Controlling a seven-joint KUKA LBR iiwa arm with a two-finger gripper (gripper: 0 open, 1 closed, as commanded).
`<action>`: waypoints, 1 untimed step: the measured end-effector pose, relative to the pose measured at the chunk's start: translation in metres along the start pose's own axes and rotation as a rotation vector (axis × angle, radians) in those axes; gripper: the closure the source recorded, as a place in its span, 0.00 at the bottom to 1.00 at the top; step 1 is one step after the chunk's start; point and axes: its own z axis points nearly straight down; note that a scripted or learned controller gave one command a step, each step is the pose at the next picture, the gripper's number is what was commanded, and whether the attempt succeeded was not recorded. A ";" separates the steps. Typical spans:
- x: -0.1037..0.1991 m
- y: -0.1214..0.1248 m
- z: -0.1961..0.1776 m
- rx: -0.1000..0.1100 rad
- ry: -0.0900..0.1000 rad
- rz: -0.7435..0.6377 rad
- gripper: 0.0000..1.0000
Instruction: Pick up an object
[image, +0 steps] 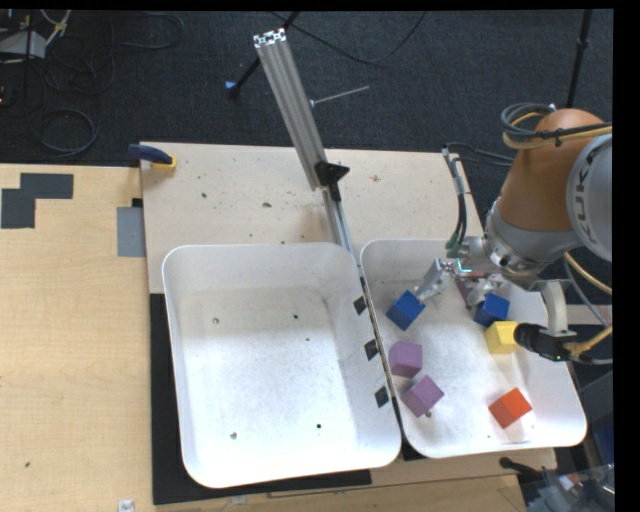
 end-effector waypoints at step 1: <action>-0.001 0.001 -0.003 -0.006 -0.001 0.002 0.00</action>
